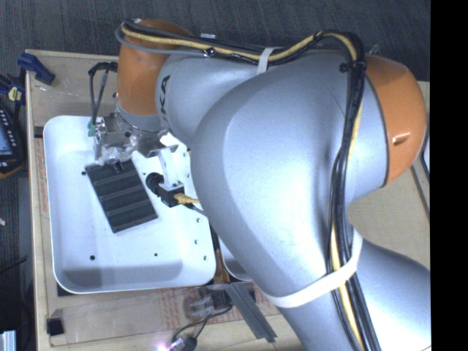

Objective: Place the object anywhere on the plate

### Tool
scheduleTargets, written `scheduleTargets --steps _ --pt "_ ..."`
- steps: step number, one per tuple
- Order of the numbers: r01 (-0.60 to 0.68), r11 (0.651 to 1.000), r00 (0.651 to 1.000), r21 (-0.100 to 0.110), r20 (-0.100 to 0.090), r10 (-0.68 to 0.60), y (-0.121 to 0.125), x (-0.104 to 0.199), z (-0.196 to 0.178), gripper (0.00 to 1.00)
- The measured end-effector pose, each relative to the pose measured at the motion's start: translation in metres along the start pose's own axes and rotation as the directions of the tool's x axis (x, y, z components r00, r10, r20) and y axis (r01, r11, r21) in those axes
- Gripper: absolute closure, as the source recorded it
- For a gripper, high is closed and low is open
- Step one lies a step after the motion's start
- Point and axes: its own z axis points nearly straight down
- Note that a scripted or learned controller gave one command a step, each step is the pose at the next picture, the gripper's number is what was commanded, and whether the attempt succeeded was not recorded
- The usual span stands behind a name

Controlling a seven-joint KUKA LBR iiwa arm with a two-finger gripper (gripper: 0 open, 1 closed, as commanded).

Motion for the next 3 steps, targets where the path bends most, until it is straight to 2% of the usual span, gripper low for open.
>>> scheduleTargets --steps 1,2,3 --pt "-0.427 0.904 0.904 0.001 0.005 0.427 0.022 0.050 0.027 1.00" --pt "-0.104 0.995 0.995 -0.003 -0.006 0.104 0.013 -0.005 0.026 1.00" --pt "-0.422 0.907 0.907 -0.015 -0.006 0.422 -0.034 0.026 0.028 1.00"
